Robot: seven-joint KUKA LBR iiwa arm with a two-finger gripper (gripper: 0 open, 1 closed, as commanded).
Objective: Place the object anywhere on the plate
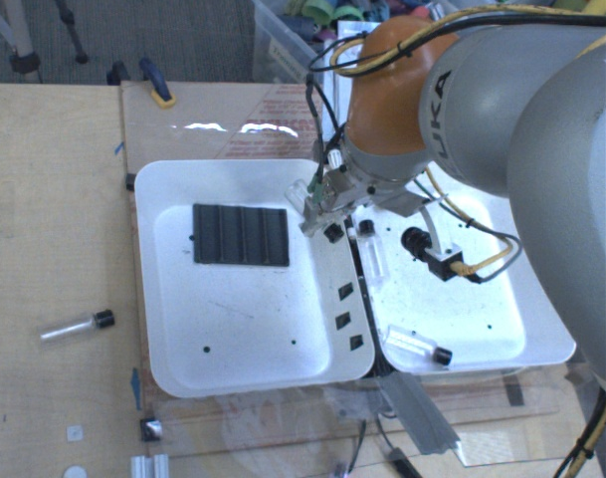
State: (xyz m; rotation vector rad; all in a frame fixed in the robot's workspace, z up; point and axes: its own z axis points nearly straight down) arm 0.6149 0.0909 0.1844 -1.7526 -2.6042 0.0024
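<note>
From the camera view, the grey arm with its orange band (402, 78) is reaching in over the seam between the two white bins, and the hand (327, 207) is hanging just above the inner rim where they meet. Whether it is gripping anything I cannot tell; the wrist is hiding its working end, and something pale and glassy at its tip could be a tube or part of the hand itself. To the hand's left, inside the left bin (168, 297), the dark ribbed plate (241, 235) is lying flat with nothing resting on it, so the placing is not yet done. Close below the hand, in the right bin (502, 337), a clear tube (370, 257) is lying beside the divider, and farther below, near the front rim, a second capped tube (417, 348) is sitting; either could be the object meant. Far off to the hand's lower left, another small tube (77, 326) is lying on the tabletop (44, 217) outside the bins. Judging by this, the task is sitting at an early stage: an object needs securing, then carrying leftward onto the plate.
</note>
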